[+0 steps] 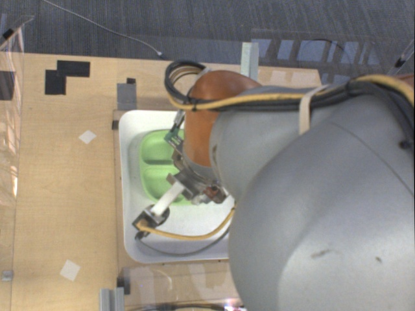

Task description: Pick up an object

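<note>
A light green moulded object with two hollows lies in the left part of the white bin. My gripper hangs low over the green object's right edge, under the orange band of the wrist. The arm's grey body hides the gripper's tip and whatever lies beneath it. Part of the green object is covered by the wrist.
The large grey arm fills the right half of the view and hides the rest of the bin and the second bin. Bare wooden bench lies to the left, with black marks at the back.
</note>
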Robot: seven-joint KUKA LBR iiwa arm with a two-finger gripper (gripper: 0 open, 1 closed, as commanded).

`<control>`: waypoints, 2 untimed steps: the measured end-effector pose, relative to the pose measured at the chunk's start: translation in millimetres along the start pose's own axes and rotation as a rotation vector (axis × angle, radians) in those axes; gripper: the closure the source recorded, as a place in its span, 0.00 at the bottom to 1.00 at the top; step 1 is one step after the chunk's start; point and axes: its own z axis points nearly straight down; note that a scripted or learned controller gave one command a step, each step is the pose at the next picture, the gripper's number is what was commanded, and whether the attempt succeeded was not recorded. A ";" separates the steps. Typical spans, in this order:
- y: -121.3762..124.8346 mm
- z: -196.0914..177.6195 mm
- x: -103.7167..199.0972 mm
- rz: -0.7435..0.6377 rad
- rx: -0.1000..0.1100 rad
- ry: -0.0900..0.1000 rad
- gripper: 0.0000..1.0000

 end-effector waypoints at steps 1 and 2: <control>0.1 113.4 24.0 0.513 0.006 0.010 1.00; -2.1 113.8 19.2 0.017 0.006 0.000 1.00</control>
